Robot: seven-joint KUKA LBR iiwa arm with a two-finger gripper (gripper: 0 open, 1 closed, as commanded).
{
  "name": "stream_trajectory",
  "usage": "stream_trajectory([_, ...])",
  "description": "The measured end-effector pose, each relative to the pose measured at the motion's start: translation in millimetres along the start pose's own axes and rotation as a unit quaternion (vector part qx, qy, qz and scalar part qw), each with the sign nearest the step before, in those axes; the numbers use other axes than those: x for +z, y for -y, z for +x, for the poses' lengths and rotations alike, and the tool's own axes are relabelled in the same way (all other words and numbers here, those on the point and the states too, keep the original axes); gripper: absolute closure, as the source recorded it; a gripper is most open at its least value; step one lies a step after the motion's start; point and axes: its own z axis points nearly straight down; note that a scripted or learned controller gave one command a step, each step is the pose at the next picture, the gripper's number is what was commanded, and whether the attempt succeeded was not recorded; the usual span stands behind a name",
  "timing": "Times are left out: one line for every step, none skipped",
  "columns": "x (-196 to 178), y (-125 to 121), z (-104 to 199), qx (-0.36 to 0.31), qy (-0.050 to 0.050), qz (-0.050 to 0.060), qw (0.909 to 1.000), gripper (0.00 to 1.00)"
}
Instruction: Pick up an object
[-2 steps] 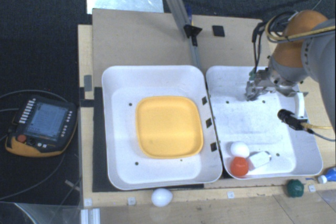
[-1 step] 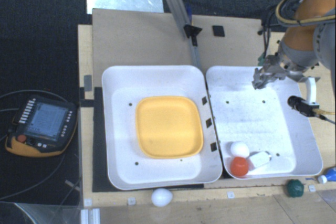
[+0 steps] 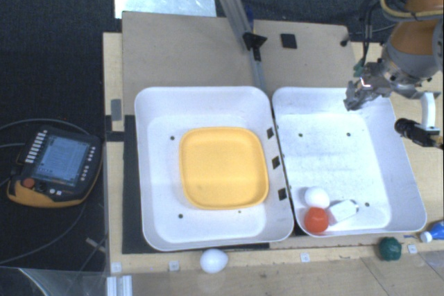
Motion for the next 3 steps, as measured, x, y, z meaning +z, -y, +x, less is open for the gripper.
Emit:
stream_trajectory([-62.8, -4.7, -2.0, 0.0, 0.0, -0.001, 1.0, 1.0])
stream_trajectory([-65.5, -0.1, 43.7, -0.002, -0.001, 0.002, 1.0, 1.0])
stream_trajectory([-49.0, 9.7, 98.2, -0.002, -0.001, 0.002, 1.0, 1.0])
